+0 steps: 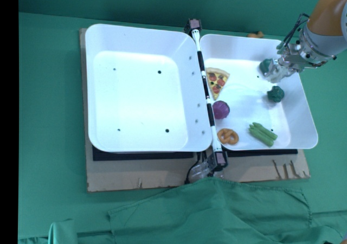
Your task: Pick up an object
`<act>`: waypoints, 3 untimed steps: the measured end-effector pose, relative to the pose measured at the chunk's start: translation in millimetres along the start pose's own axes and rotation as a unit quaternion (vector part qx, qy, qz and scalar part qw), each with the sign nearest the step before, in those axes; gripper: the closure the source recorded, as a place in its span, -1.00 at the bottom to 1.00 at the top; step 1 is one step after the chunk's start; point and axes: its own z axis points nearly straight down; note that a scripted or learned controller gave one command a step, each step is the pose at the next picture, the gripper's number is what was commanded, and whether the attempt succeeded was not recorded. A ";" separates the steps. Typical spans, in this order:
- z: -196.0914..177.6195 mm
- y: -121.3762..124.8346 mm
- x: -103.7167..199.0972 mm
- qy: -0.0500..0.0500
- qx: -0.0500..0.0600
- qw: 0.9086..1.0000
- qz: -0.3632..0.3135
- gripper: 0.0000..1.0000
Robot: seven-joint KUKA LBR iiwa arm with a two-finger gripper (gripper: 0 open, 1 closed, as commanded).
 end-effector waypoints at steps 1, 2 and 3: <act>55.9 -11.5 81.8 0.004 0.008 1.000 -0.004 1.00; 53.1 -10.8 76.7 0.002 0.005 1.000 0.000 -1.00; 67.8 56.2 58.2 0.001 -0.001 1.000 -0.001 -1.00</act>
